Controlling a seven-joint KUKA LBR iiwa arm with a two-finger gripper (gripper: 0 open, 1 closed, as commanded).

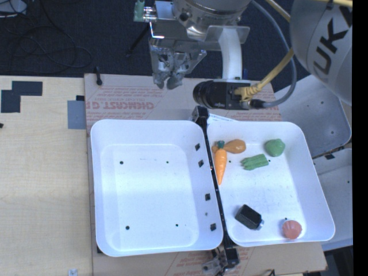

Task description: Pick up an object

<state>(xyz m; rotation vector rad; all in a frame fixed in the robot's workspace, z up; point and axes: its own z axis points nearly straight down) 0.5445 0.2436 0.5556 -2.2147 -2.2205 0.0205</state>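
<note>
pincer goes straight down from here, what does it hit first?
Probably the cardboard sheet behind the left bin, not a bin or any object. The pincer hangs above it; depth is unclear from this slanted view.

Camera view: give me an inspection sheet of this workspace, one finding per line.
Surface: light wooden bench under a cardboard sheet bearing two shallow white bins, left bin and right bin.
Job's things: right bin holds orange toy carrot, orange oval piece, round green piece, flat green piece, black block, pinkish-red ball.
Clutter: nothing seen.
Grippers: gripper hangs above the cardboard behind the left bin, holding nothing.
Cables: yellow cable; grey hose.
Surroundings: dark floor with loose wires.
</note>
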